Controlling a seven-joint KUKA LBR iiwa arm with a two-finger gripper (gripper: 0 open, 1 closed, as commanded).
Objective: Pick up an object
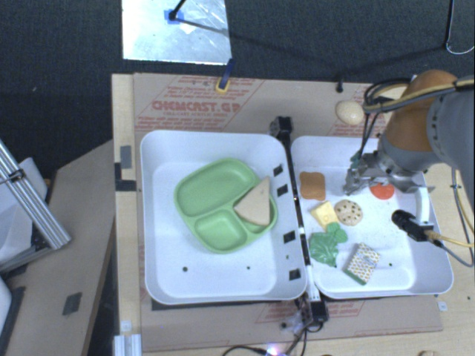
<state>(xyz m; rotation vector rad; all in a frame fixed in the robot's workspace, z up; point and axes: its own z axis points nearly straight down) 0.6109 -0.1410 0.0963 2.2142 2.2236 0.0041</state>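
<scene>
Camera view: gripper (355,182) hangs low in the right bin (438,273), just beyond the cookie (348,212); its opening cannot be told, nothing visibly held. Recommended: centre squarely above the cookie, clear of the cheese cube (324,214) beside it.

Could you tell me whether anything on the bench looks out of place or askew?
Two things stand out. A tan wedge lies tilted on the green divided plate in the left bin, overhanging the plate's right rim. An egg-like object sits on the cardboard behind the right bin, outside both bins.
</scene>
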